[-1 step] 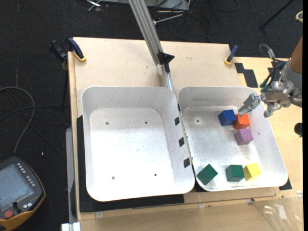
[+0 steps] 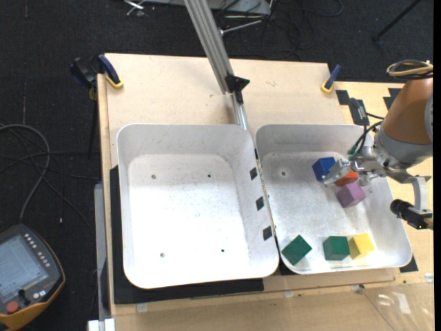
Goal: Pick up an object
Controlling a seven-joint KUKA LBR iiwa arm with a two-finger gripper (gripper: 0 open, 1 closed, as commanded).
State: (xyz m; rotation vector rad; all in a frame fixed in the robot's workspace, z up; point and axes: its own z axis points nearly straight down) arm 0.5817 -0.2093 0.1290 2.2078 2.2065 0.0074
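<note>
Camera view, largest first: right bin [image 2: 386, 257], arm [image 2: 406, 126], gripper [image 2: 344, 174] low among blue block [image 2: 322, 167], orange piece [image 2: 350, 178] and purple block [image 2: 351, 194]. Pincer state impossible to tell. Probably mid-grasp; next, closing firmly, lifting straight.

In the right bin [image 2: 386, 257], a blue cube [image 2: 323, 168] sits just left of the fingers [image 2: 335, 178]; an orange block [image 2: 350, 177] touches them (mostly hidden). A purple cube [image 2: 351, 194], tilted, lies just below. Well below: a dark green cube [image 2: 297, 249], a green cube [image 2: 335, 247] and a yellow one [image 2: 362, 245] touching it.
</note>
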